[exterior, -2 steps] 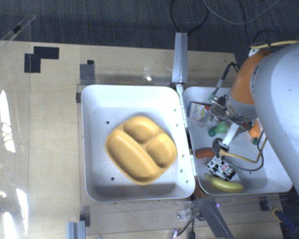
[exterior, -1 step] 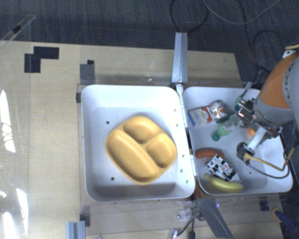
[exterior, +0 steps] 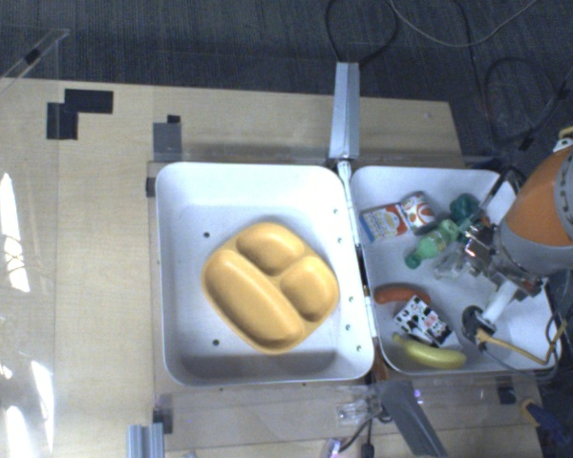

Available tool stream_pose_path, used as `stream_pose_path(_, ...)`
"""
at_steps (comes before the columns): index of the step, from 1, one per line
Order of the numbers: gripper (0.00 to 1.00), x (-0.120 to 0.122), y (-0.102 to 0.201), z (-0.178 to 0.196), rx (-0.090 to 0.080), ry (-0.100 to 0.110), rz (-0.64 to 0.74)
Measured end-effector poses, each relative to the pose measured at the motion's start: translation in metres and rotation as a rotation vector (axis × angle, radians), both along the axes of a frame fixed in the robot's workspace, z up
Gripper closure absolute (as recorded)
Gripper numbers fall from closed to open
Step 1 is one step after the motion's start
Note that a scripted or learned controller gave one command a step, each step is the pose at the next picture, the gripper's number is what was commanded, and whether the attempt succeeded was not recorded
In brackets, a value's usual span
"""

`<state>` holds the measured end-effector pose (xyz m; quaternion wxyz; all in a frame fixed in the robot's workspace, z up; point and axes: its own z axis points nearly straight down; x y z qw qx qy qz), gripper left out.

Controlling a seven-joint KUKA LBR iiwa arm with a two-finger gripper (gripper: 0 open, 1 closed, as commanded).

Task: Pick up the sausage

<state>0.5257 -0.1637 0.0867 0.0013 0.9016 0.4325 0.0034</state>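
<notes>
Hovering over the right bin (exterior: pixel 477 181), the hand (exterior: pixel 466 246) sits just right of a green bottle (exterior: pixel 434 244); its finger spacing cannot be determined, and no object is visible in its grip. The sausage (exterior: pixel 394 294) lies at the bin's left side, between the bottle and a black-and-white carton (exterior: pixel 422 320). Glare blurs the hand's outline. A yellow banana (exterior: pixel 430 353) lies nearest.

The sausage (exterior: pixel 397 294) lies in the right bin (exterior: pixel 530 349), the claw (exterior: pixel 464 256) hovering just beside it.
</notes>
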Motion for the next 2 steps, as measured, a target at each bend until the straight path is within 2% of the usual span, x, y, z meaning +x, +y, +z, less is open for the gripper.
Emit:
stream_pose_path(1, 0.0, 0.022, -0.031, 0.052, 0.001, 0.009, -0.534)
stream_pose_path(2, 0.0, 0.014, -0.042, 0.185, 0.0, 0.007, -0.592)
